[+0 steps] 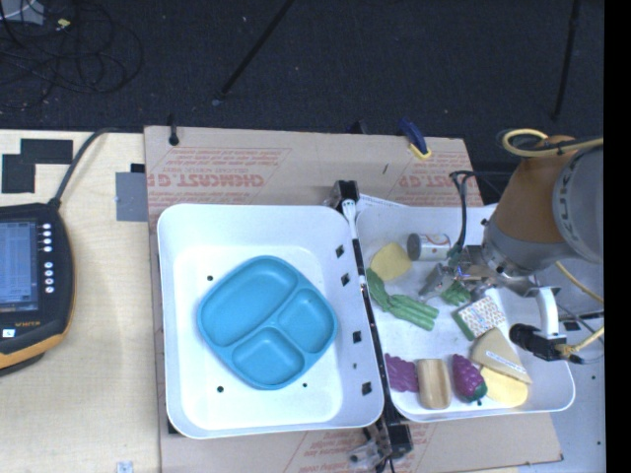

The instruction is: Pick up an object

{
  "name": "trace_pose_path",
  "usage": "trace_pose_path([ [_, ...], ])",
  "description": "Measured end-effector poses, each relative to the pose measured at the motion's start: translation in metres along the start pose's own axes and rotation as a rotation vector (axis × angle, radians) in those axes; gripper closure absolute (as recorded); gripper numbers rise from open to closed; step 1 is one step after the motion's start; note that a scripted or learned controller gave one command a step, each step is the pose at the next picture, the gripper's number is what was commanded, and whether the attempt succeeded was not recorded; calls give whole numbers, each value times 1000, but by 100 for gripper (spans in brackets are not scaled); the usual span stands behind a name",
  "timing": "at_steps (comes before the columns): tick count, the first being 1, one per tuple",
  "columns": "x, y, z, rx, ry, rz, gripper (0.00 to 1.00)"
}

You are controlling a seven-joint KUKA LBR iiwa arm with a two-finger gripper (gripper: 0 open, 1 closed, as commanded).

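The right bin (562, 397) holds several toy foods. A yellow lemon-like piece (389, 261) and a small grey cylinder (426, 246) lie at its far left. A green bean pod (402, 305) lies in the middle. Along the near edge sit purple grapes (400, 372), a tan bread piece (432, 383), a purple eggplant (468, 378) and a yellow cheese wedge (499, 361). My gripper (441, 280) is down inside this bin, between the cylinder and the bean pod. A small green piece (456, 293) and a checkered packet (480, 315) lie right beside it.
The left bin (187, 235) holds a blue three-compartment plate (266, 320). A black divider rail (353, 294) separates the bins. A handheld control pendant (25, 274) lies on the bench at far left. The arm's orange band (532, 195) and cables hang over the right bin's far right corner.
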State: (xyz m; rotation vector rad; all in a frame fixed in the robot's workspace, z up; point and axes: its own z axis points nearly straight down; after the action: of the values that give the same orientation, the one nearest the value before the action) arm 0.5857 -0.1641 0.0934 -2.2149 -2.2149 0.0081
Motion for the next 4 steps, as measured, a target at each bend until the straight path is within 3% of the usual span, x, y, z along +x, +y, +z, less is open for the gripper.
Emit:
trace_pose_path([
  [1, 45, 58, 9, -2, 0, -3, 0],
  [2, 21, 4, 8, -4, -1, 2, 0],
  [3, 55, 57, 9, -1, 0, -2, 0],
  [4, 24, 6, -51, -5, -3, 3, 0],
])
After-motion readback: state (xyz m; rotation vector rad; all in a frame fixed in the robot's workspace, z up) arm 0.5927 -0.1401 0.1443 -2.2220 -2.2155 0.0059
